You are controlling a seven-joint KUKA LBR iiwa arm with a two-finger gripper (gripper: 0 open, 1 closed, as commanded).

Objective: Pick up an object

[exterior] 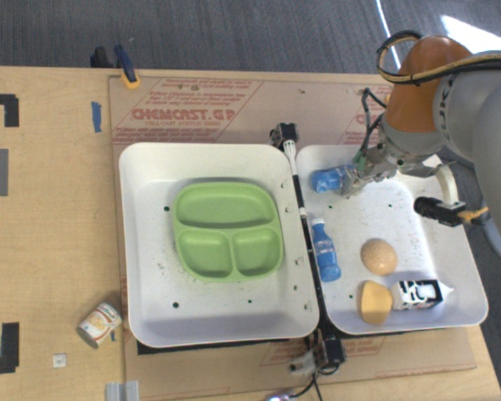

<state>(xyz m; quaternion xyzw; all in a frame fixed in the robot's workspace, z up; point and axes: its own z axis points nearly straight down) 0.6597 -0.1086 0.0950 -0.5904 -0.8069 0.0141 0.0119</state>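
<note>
Hovering over the second white bin, the one beside the bin that is holding the green divided plate, the grey arm with its orange band is pointing its gripper down to the right of the plate, level with the plate's far edge. The gripper is sitting right against a small crumpled blue object, which is lying between it and the plate's far right corner. Whether the gripper is spread, pressed together or pinching that blue object cannot be told from this angle. A blue bottle is lying lengthwise just right of the plate, close along the wall that is dividing the two bins. Farther right of the plate, beyond the bottle, a tan egg-shaped thing is resting on the bin floor. A yellow rounded thing is sitting right of the plate's near edge, and a small black-and-white carton is lying just beside it, farther still from the plate. Out on the bench, off the plate's near left corner, a small printed box is lying tilted.
</note>
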